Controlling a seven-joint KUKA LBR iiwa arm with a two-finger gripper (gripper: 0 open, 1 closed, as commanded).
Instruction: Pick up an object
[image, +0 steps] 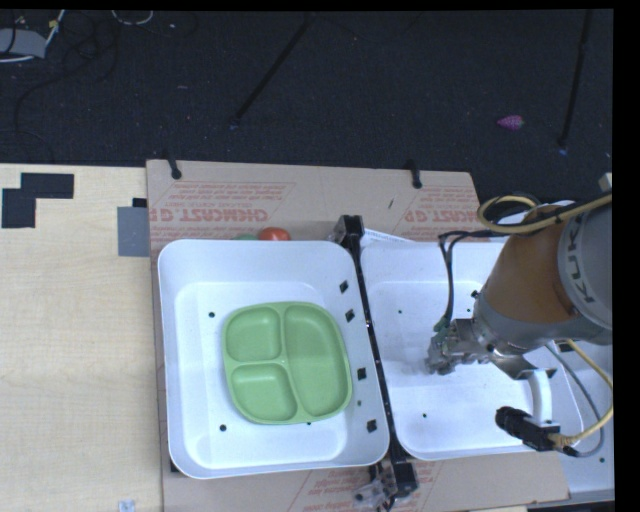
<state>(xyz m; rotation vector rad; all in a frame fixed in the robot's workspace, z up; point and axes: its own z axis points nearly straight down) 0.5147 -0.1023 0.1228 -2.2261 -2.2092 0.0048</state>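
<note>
- A light wooden table is seen under two white bins.
- A green divided plate is held in the left bin.
- "KUKA" is partly read on the arm.
- The gripper is lowered into the right bin; its opening cannot be told.

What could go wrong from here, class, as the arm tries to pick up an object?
1. The gripper is low in the right bin, while the green divided plate lies in the left bin: it may close on nothing.
2. Crossing over, it could strike the black divider between the bins.
</note>
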